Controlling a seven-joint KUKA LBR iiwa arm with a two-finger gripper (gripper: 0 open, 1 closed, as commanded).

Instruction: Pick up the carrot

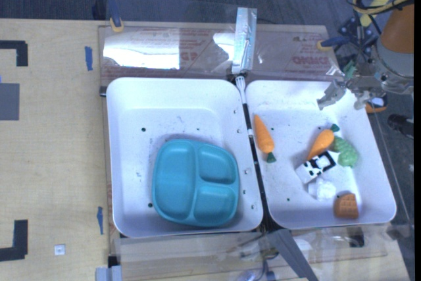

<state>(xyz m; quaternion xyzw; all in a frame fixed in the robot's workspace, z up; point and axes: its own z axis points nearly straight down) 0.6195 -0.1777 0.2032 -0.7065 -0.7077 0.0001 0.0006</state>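
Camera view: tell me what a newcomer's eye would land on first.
The big teal plastic tray with three compartments draws the eye first, lying in the left shallow white bin. Next come two orange toy carrots in the right shallow white bin: one near the divider, another beside a green leafy toy. The grey two-finger gripper hangs over that bin's far right corner.

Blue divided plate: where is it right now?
In the camera view, the blue divided plate lies in the left bin, toward its near edge, across the divider from the carrots.
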